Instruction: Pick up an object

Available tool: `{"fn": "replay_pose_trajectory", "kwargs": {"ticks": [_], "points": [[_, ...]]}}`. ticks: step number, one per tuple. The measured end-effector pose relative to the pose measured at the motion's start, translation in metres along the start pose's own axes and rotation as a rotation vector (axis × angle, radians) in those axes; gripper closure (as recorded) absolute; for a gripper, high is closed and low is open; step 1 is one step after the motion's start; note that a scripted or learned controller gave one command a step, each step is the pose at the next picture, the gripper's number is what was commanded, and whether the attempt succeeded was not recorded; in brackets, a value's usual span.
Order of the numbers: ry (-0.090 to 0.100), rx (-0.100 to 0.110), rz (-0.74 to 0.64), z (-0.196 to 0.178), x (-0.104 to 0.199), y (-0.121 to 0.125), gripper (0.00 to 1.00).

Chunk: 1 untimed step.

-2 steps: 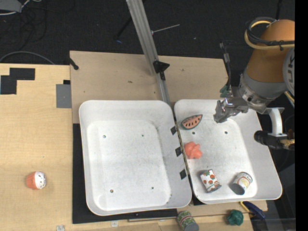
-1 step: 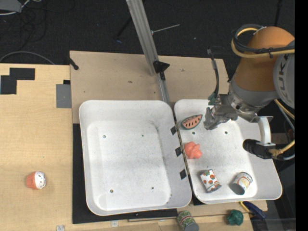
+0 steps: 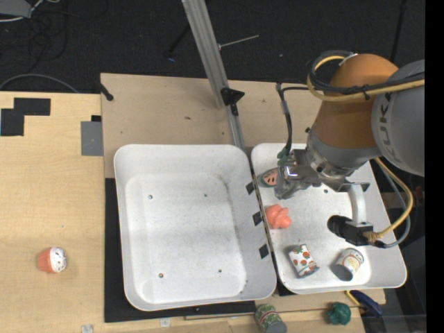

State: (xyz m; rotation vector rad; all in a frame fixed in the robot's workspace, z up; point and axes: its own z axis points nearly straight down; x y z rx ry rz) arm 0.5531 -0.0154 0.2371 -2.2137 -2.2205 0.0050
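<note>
My gripper [image 3: 286, 180] hangs low over the back left part of the right bin [image 3: 388, 272]. Just left of it lies a small round pink and brown object [image 3: 269, 178], touching or nearly touching the gripper. A salmon-pink lumpy toy [image 3: 278, 216] lies a little nearer the front, by the bin's left wall. At the front of the same bin are a white box with red spots [image 3: 302, 260] and a small tipped can [image 3: 349, 262]. The wrist hides the bin floor behind the gripper.
The left bin [image 3: 139, 165] adjoins the right one. A slanted aluminium bar [image 3: 208, 47] rises behind the bins. An orange and white ball [image 3: 52, 260] lies on the wooden bench at far left. A green lump [image 3: 338, 313] and a dark can [image 3: 267, 318] sit past the front edge.
</note>
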Motion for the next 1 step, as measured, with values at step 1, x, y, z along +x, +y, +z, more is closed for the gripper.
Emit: {"fn": "replay_pose_trajectory", "kwargs": {"ticks": [1], "points": [[0.000, 0.001, -0.002, 0.0094, 0.0559, -0.0239, 1.00]]}}
